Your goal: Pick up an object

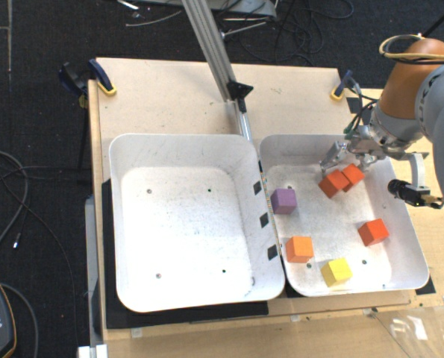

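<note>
Yellow cube point(336, 271) sits closest, near the front wall of the right bin point(418, 263), with an orange cube point(299, 248) just beside it to the left and a little further back, the two apart. A red cube point(373, 232) lies toward the bin's right side, well apart from both. A purple cube point(283, 200) stands near the bin's left wall, around mid-depth. At the back of the same bin two more pieces lie touching each other: a red-orange block point(330, 184) and, to its right, an orange block point(352, 176), both turned at an angle to the bin walls. The gripper point(350, 155) is low over the bin's back part, directly behind and above this pair and very near it; whether its jaws are open or closed I cannot tell, and no piece can be seen between them. The arm point(416, 103) reaches in from the right, its orange band point(421, 54) above the grey wrist, with a black cable fitting point(404, 190) hanging just past the bin's right rim. The left bin point(184, 215) lies alongside, its rim meeting the right bin's, with small black tags point(264, 219) along the seam. Both bins rest on a pale bench point(169, 99), held at the back corners by a left clamp point(101, 78) and a right clamp point(342, 88). A metal pole point(207, 36) slants down to the bench behind the bins. Dark floor with cables point(5, 185) surrounds the bench.
</note>
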You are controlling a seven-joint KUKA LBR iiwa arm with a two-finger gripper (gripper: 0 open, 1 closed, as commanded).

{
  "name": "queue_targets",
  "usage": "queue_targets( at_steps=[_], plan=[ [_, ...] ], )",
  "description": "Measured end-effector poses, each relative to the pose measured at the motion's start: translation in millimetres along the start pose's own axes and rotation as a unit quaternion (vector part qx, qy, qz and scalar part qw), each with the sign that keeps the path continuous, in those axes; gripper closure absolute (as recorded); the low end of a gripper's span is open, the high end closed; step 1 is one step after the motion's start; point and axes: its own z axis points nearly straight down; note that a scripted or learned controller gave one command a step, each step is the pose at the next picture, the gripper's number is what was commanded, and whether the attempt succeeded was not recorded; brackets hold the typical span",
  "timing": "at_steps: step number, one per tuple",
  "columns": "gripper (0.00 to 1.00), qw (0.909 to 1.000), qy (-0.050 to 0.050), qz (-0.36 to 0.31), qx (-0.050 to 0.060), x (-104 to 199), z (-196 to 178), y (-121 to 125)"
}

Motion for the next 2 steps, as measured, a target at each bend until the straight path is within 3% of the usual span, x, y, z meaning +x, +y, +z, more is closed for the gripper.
queue_targets(
  at_steps=[1,2],
  plan=[
    [0.0,1.0,-0.003,-0.003,-0.005,34,9,-27],
    [0.0,1.0,-0.002,-0.003,-0.004,74,9,-70]
  ],
)
